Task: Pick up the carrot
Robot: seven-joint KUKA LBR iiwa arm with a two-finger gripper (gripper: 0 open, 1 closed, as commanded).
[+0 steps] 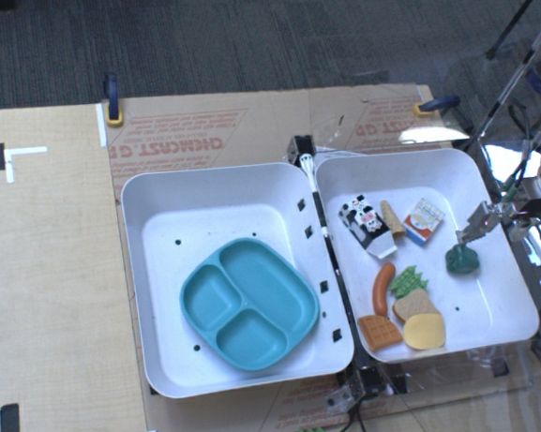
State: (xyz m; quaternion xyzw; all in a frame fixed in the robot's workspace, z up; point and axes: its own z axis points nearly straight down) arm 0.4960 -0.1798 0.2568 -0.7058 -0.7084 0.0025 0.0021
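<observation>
Camera view showed the pincer [478,225] at the right edge of the right bin [490,309], low over its floor; whether its tips were apart or together could not be told. Just below it lay a dark green lump [462,259]. The carrot [382,287], orange with green leaves [408,280], lay near the bin's lower middle, well left of the pincer, above a waffle [379,332]. The left bin [152,211] held a teal divided tray [249,302].
</observation>
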